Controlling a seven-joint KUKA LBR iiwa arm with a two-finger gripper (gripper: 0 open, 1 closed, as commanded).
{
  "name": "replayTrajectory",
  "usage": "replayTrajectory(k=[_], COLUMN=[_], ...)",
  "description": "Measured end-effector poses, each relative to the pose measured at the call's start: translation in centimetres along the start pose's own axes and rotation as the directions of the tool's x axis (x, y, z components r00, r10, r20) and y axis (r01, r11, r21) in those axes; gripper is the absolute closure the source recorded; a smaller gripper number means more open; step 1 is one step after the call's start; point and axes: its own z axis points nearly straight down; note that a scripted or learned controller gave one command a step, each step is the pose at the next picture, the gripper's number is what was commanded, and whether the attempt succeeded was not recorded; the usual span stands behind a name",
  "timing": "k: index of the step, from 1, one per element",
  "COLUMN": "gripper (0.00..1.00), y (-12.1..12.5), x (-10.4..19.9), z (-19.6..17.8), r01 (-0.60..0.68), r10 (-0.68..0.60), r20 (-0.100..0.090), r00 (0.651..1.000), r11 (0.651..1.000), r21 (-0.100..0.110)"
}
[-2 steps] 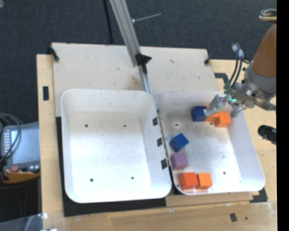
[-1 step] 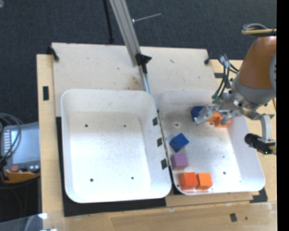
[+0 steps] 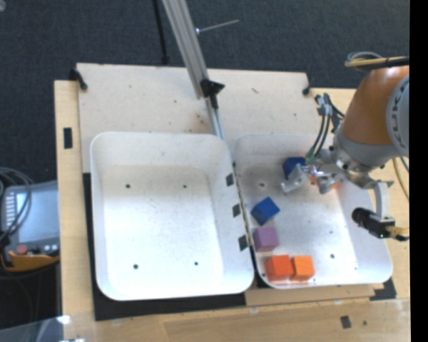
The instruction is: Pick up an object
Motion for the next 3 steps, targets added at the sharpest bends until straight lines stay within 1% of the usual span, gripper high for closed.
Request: replayTrajectory(k=[1, 2, 3], gripper=[0.00, 1.00, 1.00], y=[0.7, 0.9, 1.2], x=[-0.9, -0.9, -0.2], z=[5.2, 3.7, -2.4], r01=[-0.001, -0.006, 0.005], r10=[0.001, 0.006, -0.005], r20=[0.000, -0.001, -0.001], r00=[1.000, 1.000, 1.000], r11=[1.000, 1.000, 1.000], r21=[0.000, -0.009, -0.012])
